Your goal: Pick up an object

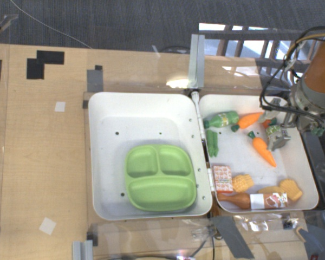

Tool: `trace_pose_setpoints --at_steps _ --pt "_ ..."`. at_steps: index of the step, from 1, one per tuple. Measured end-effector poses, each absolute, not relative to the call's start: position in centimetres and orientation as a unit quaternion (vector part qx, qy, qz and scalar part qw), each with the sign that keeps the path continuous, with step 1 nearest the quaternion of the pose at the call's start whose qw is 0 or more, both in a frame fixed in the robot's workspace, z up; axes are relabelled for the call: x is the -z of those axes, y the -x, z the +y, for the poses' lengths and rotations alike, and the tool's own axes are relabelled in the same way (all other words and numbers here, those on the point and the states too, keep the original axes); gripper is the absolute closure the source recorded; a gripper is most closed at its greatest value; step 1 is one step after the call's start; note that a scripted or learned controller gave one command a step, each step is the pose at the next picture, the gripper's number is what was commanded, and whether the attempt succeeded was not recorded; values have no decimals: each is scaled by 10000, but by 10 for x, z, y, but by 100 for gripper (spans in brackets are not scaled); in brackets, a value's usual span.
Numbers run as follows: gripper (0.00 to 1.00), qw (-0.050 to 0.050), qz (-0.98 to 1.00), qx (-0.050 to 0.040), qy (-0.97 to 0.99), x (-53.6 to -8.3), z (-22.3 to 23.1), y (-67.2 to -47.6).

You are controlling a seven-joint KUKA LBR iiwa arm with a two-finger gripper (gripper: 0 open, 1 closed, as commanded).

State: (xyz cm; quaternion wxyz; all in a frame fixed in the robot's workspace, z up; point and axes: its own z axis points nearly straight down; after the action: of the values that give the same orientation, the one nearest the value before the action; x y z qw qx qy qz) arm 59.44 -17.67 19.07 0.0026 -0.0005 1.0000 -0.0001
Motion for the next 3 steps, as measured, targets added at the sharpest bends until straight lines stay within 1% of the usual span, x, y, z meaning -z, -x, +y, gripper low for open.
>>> trace_pose_setpoints --at_steps 1,2,3 --pt "0 92 9999 22 49 -91 -180 -618" --pt "100 143 9999 28 90 -104 -178 -622" --pt "100 130 9998 33 172 -257 -176 -646"
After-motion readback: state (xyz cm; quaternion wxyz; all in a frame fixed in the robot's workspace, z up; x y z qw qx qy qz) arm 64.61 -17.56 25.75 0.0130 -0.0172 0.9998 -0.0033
